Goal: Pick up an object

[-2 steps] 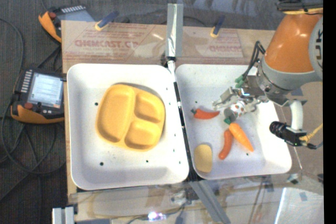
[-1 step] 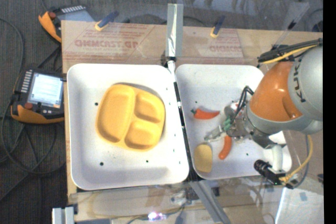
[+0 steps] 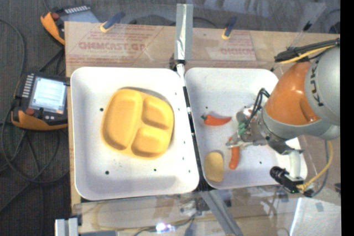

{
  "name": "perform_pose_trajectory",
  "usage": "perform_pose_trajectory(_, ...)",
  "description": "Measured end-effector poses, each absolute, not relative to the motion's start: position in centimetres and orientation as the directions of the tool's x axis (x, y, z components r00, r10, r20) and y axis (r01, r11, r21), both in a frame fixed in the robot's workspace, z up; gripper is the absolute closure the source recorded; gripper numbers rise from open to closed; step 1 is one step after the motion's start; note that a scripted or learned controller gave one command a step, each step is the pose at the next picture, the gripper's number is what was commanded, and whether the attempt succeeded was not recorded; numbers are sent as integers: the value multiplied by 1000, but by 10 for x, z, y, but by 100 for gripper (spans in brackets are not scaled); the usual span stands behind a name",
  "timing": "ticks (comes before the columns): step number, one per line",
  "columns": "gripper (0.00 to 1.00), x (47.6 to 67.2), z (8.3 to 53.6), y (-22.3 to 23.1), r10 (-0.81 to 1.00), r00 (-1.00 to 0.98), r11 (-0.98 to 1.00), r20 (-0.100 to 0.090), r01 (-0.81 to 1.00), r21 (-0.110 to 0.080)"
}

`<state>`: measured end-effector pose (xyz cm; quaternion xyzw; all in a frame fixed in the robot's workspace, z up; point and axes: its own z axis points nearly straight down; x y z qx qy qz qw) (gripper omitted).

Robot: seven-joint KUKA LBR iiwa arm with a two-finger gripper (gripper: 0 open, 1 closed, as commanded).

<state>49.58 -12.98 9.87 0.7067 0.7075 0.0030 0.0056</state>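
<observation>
In the right bin (image 3: 221, 83) lie three small things: a red chili pepper (image 3: 216, 119), an orange carrot-like piece (image 3: 234, 157) and a tan potato-shaped piece (image 3: 214, 165) near the front wall. My gripper (image 3: 239, 140) hangs low over the bin's middle right, between the chili and the orange piece, just above the orange piece's upper end. The wrist and its cables hide the fingertips. A yellow three-compartment tray (image 3: 139, 123) sits in the left bin (image 3: 88, 174).
The arm's orange and grey body (image 3: 301, 105) covers the right bin's right side. The divider wall (image 3: 189, 119) between the bins runs just left of the chili. A teach pendant (image 3: 47, 99) lies off the bench at left.
</observation>
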Motion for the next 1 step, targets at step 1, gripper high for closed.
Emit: perform_pose_trajectory(1, 100, 534, 243, -97, 989, 147, -147, -4, 989, -2)
